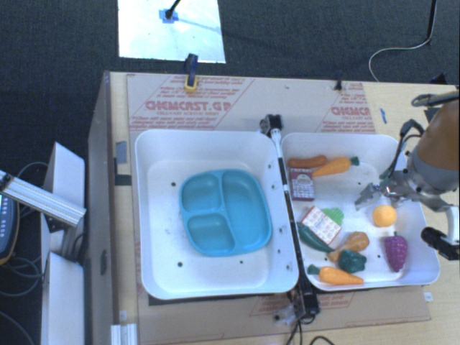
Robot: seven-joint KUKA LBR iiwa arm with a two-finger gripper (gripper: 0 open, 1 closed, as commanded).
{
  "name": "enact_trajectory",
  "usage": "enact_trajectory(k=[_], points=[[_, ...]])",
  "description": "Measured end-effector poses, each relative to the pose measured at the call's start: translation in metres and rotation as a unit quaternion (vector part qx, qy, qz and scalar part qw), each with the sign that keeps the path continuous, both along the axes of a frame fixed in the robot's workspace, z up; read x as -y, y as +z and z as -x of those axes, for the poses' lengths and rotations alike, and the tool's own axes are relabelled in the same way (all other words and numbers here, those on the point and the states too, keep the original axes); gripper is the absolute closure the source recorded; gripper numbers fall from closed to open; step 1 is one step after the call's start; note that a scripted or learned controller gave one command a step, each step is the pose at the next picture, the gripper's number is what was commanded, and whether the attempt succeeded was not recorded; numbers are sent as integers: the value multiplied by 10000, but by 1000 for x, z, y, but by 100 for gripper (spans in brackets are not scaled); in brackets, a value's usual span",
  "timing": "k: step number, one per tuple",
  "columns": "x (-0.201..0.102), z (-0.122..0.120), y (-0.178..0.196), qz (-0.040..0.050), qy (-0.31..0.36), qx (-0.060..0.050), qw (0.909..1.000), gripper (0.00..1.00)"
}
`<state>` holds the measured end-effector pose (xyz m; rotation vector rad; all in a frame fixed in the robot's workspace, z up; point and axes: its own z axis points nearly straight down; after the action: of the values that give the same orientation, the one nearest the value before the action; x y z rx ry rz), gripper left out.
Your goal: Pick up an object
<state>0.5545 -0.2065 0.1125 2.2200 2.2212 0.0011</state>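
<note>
Overhead, the grey arm (438,146) with its orange band reaches in from the right and hangs over the right bin (374,146). Its gripper (381,192) sits low above the bin floor, just left of and slightly beyond an orange ball (384,215). Whether the claw is open or shut cannot be told at this slant; nothing is seen between its tips.

Toy food is scattered over the right bin. Along the far-left part lie a sausage (307,162) and a carrot (334,167), nearly touching end to end. Just nearer stands a small red packet (302,186). Toward the middle is a red-and-white box (321,224) lying on a green vegetable (310,237). Near the front edge lie a second carrot (338,275), a dark green piece (352,261) and a yellow-brown piece (353,242). A purple bunch of grapes (394,252) rests at the near right, just nearer than the ball.

A blue divided plate (224,211) lies in the left bin (162,192).
</note>
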Motion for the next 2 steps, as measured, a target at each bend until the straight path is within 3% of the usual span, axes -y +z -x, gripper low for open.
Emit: enact_trajectory(k=[1,2], points=[[0,26,-28,0,0,-1,10000,0],[0,25,-17,3,4,20,10000,100]])
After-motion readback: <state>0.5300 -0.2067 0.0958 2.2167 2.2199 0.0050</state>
